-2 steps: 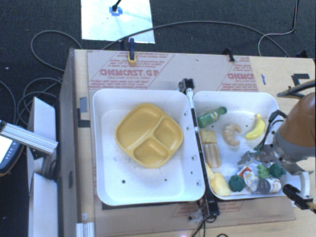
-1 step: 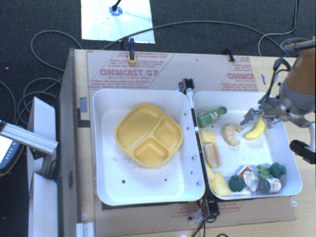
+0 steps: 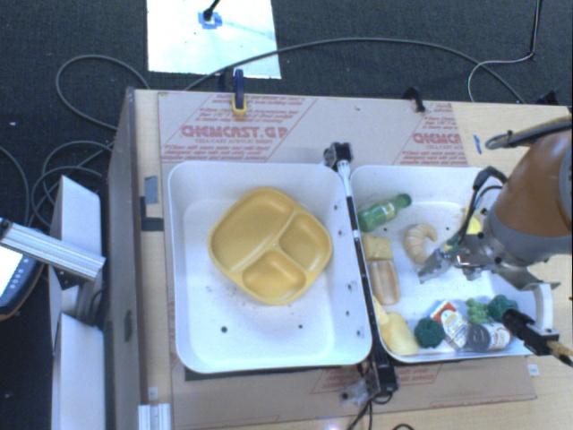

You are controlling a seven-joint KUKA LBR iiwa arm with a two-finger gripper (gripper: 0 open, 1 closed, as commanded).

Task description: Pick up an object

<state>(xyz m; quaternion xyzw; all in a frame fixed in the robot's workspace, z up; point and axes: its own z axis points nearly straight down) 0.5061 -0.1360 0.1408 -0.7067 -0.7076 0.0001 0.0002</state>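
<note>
The right bin [image 3: 448, 206] holds several small items. A green bottle [image 3: 383, 211] lies at its top left, and a tan croissant-shaped piece [image 3: 419, 238] sits just below it. A long bread roll [image 3: 383, 276] rests along the left wall. My gripper [image 3: 434, 267] hangs low over the middle of this bin, just below and right of the croissant piece, with bare bin floor under its tip. I see nothing held in it.
A yellow divided plate [image 3: 269, 245] lies in the left bin [image 3: 192, 267]. Along the right bin's front edge sit a yellow lump [image 3: 398, 334], a broccoli piece [image 3: 430, 331], a red-and-white packet [image 3: 448, 316] and a small can [image 3: 488, 337]. The arm's orange band [image 3: 537, 186] covers that bin's right side.
</note>
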